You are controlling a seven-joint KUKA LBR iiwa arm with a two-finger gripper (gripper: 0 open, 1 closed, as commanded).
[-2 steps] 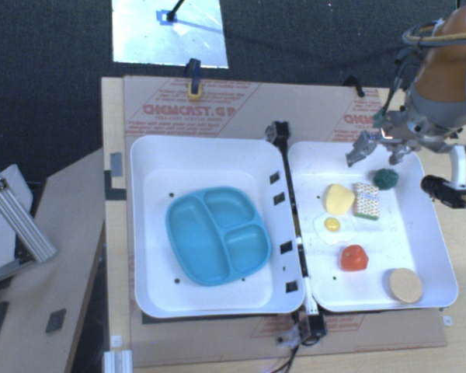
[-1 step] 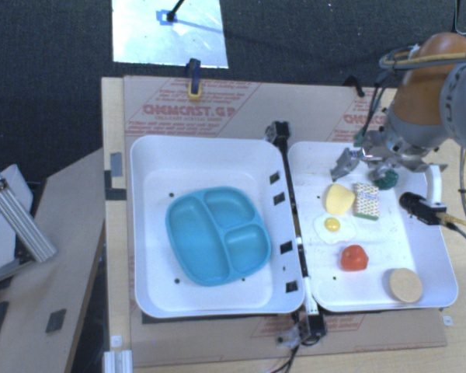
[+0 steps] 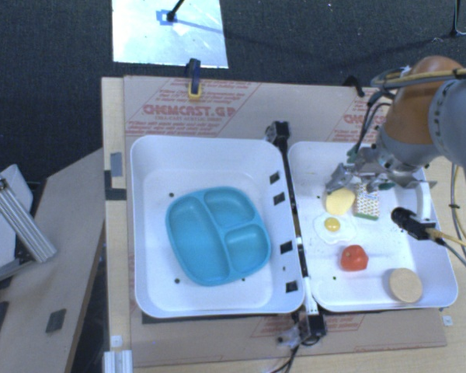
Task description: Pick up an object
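The gripper [image 3: 356,179] hangs low over the right bin [image 3: 443,282], its fingers' spread impossible to tell. Just beneath lie a smooth yellow wedge [image 3: 340,202], a flat fried egg [image 3: 331,227], a glossy red tomato [image 3: 354,258] and a tan round disc [image 3: 405,285]. The left bin [image 3: 151,162] holds a blue, three-compartment plastic plate [image 3: 216,235].

left bin [image 3: 147,169]: blue plate [image 3: 216,235] with three parts | right bin [image 3: 443,282]: yellow piece [image 3: 340,202], toy fried egg [image 3: 331,227], red tomato [image 3: 354,258], tan round cookie [image 3: 405,285] | gripper [image 3: 359,176]: low, just above yellow piece
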